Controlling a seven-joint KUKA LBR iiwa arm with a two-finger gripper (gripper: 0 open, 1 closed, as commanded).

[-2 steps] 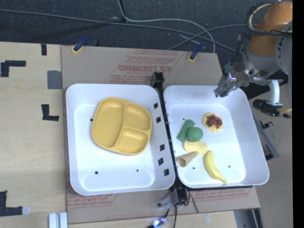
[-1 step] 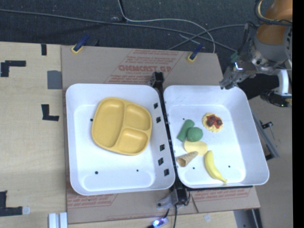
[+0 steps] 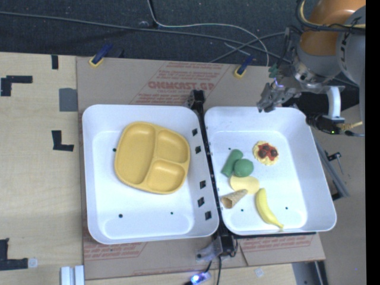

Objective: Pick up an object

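Note:
The right bin point(image 3: 297, 120) holds several toy foods: a small pizza-like piece with red topping point(image 3: 266, 152), a green vegetable piece point(image 3: 238, 164), a yellow ice-cream cone point(image 3: 240, 192) and a yellow banana point(image 3: 268, 208). My gripper point(image 3: 268, 101) hangs over the far rim of the right bin, above and behind these items, with nothing visibly held. A yellow divided plate point(image 3: 152, 157) lies in the left bin point(image 3: 101, 206).
The grey arm with its orange band point(image 3: 332, 8) comes in from the upper right. Cables point(image 3: 225, 40) run across the dark mat behind the bins. Black clips point(image 3: 205, 177) line the seam between the two bins. Cardboard point(image 3: 178, 79) lies under both.

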